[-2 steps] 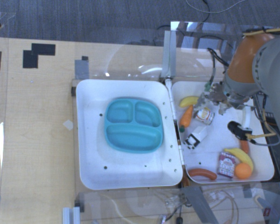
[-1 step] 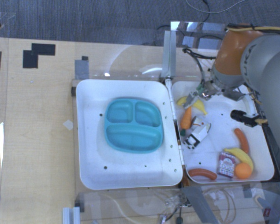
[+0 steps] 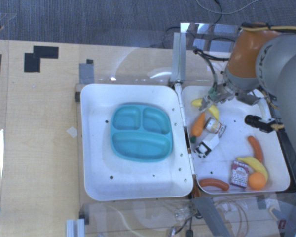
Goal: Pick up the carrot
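Observation:
The orange carrot (image 3: 199,124) lies at the left side of the right bin (image 3: 281,181), close to the wall between the two bins, its length running roughly up and down the view. My gripper (image 3: 216,95) hangs over the bin's upper left part, above and to the right of the carrot and apart from it. Its tip is right by a small yellow banana (image 3: 210,105). The grey arm with its orange band (image 3: 246,53) comes in from the upper right.
A small can (image 3: 215,127) stands just right of the carrot, with a black-and-white object (image 3: 205,145) below it. Sausages (image 3: 255,147) (image 3: 214,183), a second banana (image 3: 254,164), an orange (image 3: 257,180) and a red box (image 3: 240,174) fill the lower right. A blue divided plate (image 3: 140,132) sits in the left bin (image 3: 96,172).

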`<state>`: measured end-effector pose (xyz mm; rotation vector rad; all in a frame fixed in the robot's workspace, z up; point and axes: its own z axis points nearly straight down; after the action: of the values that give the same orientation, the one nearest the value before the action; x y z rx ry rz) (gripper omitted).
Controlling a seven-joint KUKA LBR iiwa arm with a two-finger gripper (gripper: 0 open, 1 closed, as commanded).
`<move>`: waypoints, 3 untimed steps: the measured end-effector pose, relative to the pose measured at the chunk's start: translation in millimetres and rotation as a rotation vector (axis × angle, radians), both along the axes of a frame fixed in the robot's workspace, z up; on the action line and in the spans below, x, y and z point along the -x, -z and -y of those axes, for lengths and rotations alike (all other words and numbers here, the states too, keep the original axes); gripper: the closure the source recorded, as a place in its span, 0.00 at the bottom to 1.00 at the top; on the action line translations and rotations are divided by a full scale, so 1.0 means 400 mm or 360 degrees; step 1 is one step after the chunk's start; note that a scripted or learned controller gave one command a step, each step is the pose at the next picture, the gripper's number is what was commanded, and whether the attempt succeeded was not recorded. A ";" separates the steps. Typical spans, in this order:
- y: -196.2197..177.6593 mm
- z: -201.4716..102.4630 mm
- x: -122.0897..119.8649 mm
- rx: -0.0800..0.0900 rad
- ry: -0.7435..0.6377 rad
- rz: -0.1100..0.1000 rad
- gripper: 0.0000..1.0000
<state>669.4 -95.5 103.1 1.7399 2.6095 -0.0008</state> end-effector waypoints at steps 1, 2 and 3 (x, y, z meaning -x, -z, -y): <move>-0.001 -0.001 -0.002 0.0000 0.0000 0.0006 0.00; 0.037 -0.003 0.050 -0.0006 0.0190 0.0010 0.00; 0.004 -0.007 0.044 -0.0010 0.0186 0.0021 1.00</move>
<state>651.9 -92.7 101.3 1.8852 2.4972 0.0178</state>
